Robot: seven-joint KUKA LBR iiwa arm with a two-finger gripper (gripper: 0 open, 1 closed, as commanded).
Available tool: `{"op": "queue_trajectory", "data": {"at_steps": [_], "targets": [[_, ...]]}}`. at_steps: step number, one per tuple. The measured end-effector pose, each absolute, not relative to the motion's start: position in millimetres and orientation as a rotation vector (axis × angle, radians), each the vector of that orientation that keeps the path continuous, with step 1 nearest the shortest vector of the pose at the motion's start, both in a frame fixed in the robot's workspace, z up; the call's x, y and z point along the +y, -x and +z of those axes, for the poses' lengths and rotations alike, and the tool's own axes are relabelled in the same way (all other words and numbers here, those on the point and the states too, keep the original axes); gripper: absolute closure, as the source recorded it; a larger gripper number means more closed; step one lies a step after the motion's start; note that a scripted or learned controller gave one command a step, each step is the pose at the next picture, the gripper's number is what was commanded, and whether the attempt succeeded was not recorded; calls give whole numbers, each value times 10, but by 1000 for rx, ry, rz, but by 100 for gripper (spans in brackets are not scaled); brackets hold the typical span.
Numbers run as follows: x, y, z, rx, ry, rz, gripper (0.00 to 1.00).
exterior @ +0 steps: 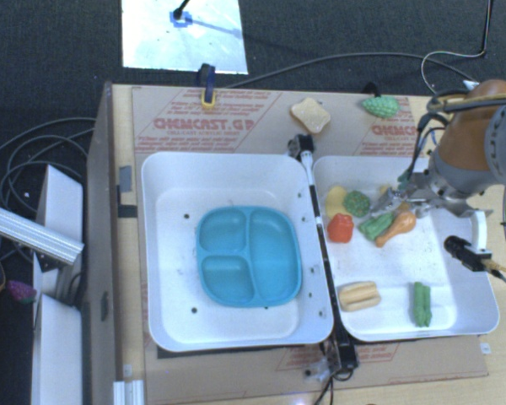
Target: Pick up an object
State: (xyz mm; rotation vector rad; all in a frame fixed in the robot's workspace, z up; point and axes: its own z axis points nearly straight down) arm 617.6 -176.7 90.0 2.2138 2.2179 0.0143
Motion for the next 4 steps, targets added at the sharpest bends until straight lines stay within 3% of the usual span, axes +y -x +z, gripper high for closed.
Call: {"op": "queue_trajectory", "data": {"at_steps": [1, 2, 3, 4], "targets": [[-1770, -6200, 1026, 2214, -2207, 21, 100], [-1684, -5501, 841, 2222, -2221, 0, 100], [-1191, -5516, 1450, 2225, -2215, 4, 100], [-1199, -5509, 1443, 2224, -2217, 2, 0]]}}
